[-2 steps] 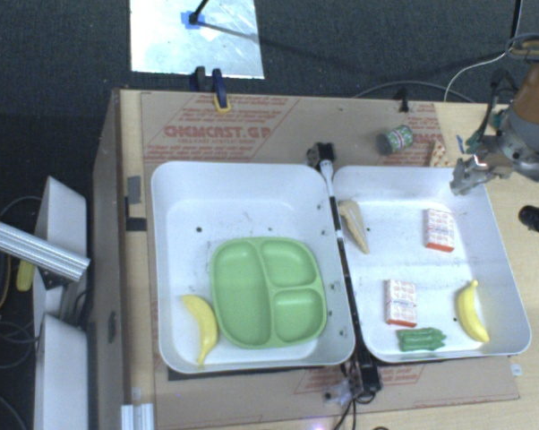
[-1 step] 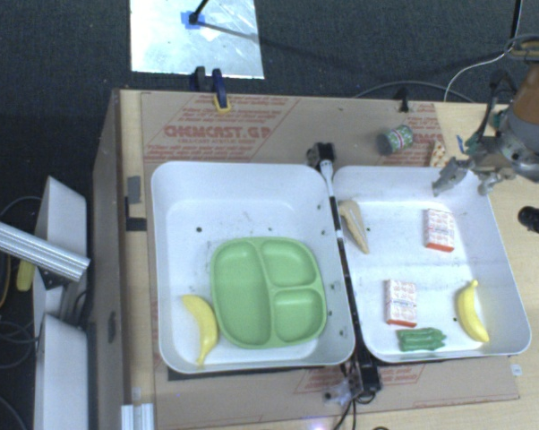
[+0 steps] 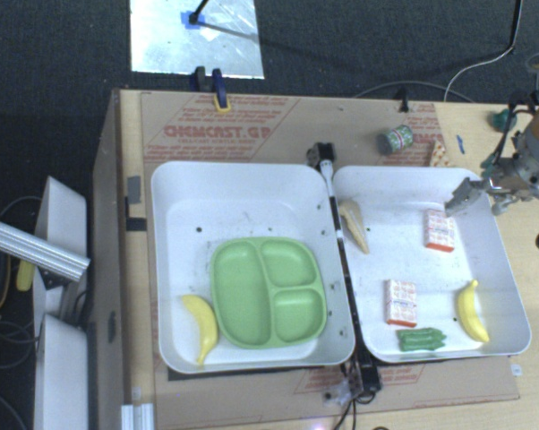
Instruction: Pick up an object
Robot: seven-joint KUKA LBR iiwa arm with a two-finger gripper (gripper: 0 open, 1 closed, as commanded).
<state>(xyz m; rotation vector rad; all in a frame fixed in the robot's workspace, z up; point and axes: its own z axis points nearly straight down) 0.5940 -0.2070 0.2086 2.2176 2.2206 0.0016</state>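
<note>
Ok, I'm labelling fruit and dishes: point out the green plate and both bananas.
green plate (image 3: 269, 291), camera view, middle divider.
left banana (image 3: 201, 325), camera view, mid-curve.
right banana (image 3: 470, 311), camera view, mid-body.

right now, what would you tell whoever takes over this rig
Gripper: at the far right edge of the right bin, nothing seen between its fingers.
Right bin: two small boxes, far one nearest the gripper, near one; a banana at the near right; a green piece at the near rim; a cream wedge by the divider.
Left bin: green tray, second banana.
Done: nothing lifted.
Left: pick something; the far box looks closest.
</note>
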